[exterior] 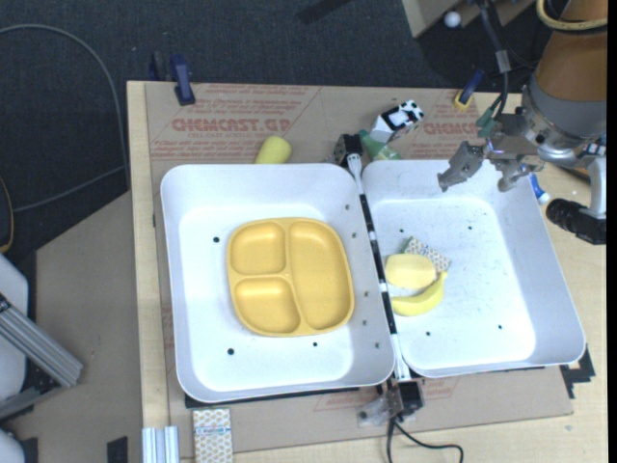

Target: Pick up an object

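Claw hangs with fingers spread wide and nothing between them, above the far rim of the right bin; I read it as well apart from any target. Nearest candidate is the yellow banana-shaped toy against that bin's left wall, with a pale piece on top; I judge it light, smooth, somewhat slippery; grip across its narrow curved body. Left bin holds a yellow divided plate: stiff, flat, awkward to pinch.

Dark carpet floor surrounds a brown cardboard-topped bench — a grey cable loops across it

Robotics lab: clamped cardboard bench, loose cables.
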`<action>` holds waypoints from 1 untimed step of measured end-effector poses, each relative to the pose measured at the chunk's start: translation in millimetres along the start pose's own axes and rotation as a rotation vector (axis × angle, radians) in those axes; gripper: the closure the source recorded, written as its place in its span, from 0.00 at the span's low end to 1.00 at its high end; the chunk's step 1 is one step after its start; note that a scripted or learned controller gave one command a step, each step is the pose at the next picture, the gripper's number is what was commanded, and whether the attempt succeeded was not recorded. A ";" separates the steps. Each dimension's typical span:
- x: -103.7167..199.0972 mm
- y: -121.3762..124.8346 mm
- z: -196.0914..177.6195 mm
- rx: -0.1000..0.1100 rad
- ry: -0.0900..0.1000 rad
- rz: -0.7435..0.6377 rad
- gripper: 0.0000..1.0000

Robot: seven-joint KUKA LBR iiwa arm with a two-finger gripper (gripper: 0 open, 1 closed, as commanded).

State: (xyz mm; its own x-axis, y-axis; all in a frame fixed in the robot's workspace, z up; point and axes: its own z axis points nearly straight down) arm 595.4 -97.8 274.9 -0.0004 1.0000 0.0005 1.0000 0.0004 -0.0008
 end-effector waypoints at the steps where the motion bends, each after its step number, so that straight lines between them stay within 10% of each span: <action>1: -20.0 -23.1 163.4 0.003 0.000 0.001 0.00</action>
State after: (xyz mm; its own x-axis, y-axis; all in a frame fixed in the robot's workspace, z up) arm 572.2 -117.8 111.5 0.0010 1.0000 0.0007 1.0000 -0.0010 -0.0037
